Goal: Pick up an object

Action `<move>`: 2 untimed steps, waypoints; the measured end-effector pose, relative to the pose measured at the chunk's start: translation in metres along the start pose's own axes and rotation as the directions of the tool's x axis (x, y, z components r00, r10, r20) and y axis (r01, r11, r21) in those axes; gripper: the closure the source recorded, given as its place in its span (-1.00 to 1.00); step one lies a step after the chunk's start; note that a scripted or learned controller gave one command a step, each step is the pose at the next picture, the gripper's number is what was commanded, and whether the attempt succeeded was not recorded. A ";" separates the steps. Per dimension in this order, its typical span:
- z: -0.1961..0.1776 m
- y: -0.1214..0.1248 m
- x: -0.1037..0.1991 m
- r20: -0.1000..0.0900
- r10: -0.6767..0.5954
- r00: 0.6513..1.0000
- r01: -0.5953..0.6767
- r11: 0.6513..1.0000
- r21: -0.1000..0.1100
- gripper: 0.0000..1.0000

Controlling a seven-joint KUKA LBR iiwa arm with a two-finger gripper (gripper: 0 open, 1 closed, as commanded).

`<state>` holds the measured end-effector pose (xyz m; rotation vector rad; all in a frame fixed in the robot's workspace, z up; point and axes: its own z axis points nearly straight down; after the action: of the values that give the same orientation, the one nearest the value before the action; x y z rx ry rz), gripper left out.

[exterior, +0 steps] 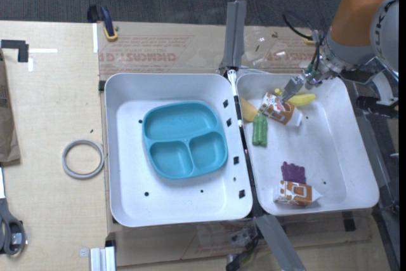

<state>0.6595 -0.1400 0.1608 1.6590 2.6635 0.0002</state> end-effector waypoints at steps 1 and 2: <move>0.042 0.009 0.013 0.002 0.095 0.995 -0.095 0.995 -0.005 -1.00; 0.068 -0.008 0.040 -0.002 0.170 0.985 -0.170 0.985 0.002 -1.00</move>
<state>0.6352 -0.1077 0.0928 1.8817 2.5139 0.0002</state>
